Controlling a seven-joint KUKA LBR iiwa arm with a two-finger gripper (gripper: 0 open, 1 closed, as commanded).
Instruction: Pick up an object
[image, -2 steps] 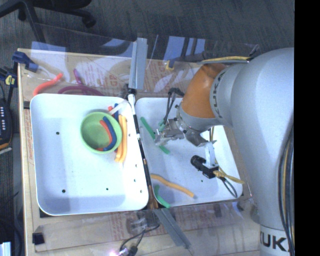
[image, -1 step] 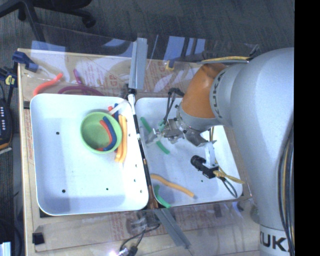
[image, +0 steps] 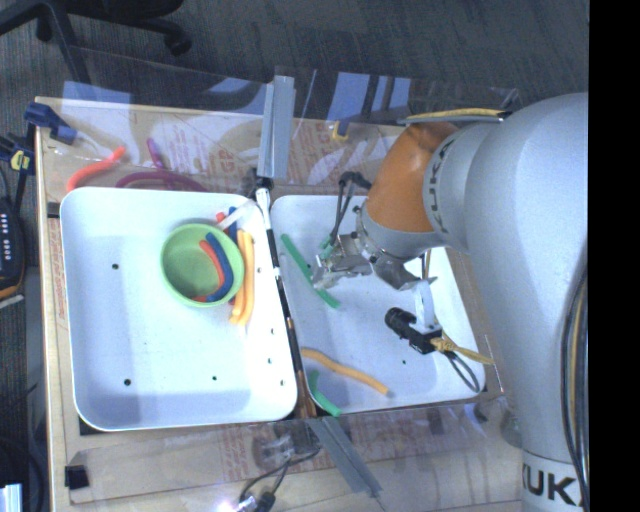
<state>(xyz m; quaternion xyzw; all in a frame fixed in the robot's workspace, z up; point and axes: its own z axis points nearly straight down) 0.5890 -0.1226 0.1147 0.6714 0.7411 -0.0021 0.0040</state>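
Two bins. Left bin (image: 110, 330) holds a green bowl (image: 200, 265) with curved sticks. Right bin (image: 365, 350): green stick (image: 307, 270) lies just left of the gripper (image: 330, 268), long axis running far-left to near-right, its near end about under the tips. Can't tell jaw opening or any hold from here. Orange stick (image: 345, 368) lies nearer, well apart. Judgement: green stick is the closest pick; close across its width.

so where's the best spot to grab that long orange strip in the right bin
Grip the orange strip near its middle, coming straight down from above with the fingers across its narrow width. It lies flat and slightly curved on the right bin floor; its left end sits close to a green piece and the bin wall, so mid-length looks clearer.
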